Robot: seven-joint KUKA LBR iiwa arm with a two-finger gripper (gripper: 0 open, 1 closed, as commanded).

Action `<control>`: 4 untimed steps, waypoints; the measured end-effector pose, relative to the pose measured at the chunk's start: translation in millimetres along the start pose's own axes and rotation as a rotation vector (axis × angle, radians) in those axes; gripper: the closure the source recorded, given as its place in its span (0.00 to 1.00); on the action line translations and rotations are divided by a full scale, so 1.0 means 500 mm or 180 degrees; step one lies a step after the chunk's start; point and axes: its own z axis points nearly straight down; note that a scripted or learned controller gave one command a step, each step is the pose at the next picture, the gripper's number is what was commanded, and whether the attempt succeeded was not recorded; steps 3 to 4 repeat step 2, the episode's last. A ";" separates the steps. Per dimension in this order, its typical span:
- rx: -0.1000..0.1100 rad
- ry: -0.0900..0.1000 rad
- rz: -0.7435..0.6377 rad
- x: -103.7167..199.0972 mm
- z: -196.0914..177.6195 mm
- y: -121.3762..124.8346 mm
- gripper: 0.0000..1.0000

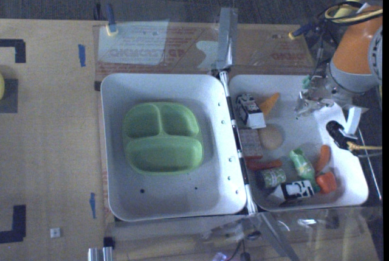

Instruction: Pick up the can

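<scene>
gripper (315, 101) over right bin's (360, 190) far right part, open or clenched cannot tell, nothing seen held, can (273, 177) lying near bin's front among red, orange and green items, well apart from gripper, green divided tray (163, 137) in left bin (115, 193)

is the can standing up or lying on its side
On its side. The can lies flat in the right bin, its length along the floor, beside the red pepper.

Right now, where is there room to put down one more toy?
Bare floor rings the green tray in the left bin. The right bin is crowded along its near side, around the can; a patch under the claw stays bare.
</scene>
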 end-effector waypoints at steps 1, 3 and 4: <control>0.0017 -0.0006 0.0850 0.110 -0.266 0.068 1.00; 0.0034 -0.0005 0.1362 0.001 -0.226 -0.080 1.00; 0.0034 -0.0005 0.1362 0.001 -0.226 -0.080 1.00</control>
